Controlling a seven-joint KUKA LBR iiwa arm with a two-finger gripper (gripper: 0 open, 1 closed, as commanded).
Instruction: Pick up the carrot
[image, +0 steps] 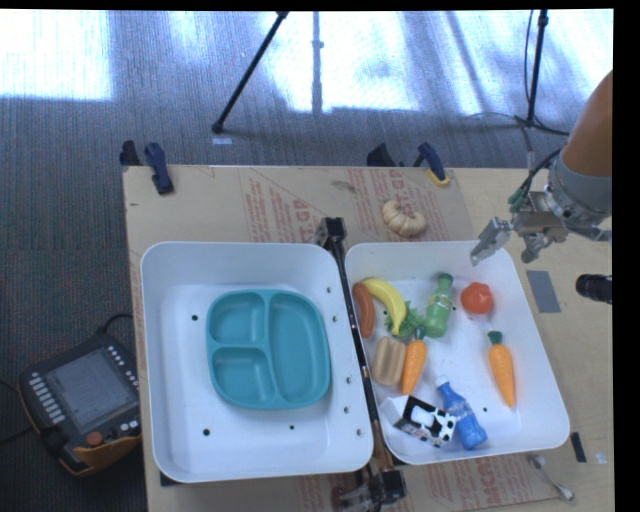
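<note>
Your gripper (512, 238) sits over the right bin's (548, 372) far right corner, fingers spread, nothing between them. Two carrots here: one carrot (501, 369) near the bin's right edge, a second carrot (413, 364) mid-bin, touching the hot dog (388, 360). Tomato (477, 298) is just beyond the right-hand one. Only writing: red print on the bench board (290, 205), too faint to read. The blue bottle's (460, 414) label isn't legible either.

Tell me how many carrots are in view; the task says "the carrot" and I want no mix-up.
2. One carrot lies mid-bin in the right bin, beside the hot dog bun. The other carrot lies apart near that bin's right side.
</note>
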